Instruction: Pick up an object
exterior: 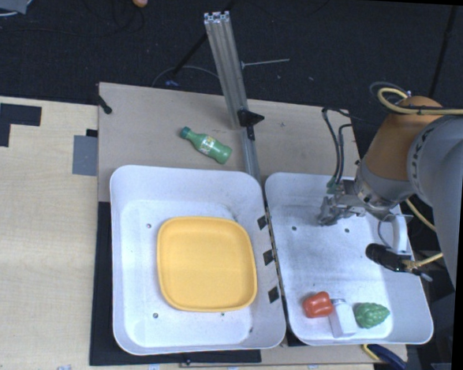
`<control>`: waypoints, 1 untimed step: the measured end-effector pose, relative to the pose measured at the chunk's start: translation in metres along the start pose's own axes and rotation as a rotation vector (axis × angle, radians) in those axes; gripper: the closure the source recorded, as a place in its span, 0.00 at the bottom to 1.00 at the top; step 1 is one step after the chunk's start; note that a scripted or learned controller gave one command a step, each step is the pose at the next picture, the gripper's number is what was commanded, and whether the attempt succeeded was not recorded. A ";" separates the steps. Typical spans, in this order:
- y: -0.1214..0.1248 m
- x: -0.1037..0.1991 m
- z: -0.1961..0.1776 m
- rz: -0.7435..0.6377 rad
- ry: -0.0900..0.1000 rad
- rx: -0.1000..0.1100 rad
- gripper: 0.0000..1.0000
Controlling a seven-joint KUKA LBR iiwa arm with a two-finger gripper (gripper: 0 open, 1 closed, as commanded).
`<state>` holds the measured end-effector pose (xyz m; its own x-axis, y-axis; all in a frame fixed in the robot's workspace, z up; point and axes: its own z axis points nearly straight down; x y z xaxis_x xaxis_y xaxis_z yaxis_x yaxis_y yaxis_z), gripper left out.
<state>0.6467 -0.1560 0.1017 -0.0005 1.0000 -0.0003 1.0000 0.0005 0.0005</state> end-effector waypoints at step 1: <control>-0.003 -0.006 -0.061 0.002 -0.001 -0.005 1.00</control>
<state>0.6438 -0.1618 0.1630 0.0017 1.0000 -0.0012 1.0000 -0.0017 0.0050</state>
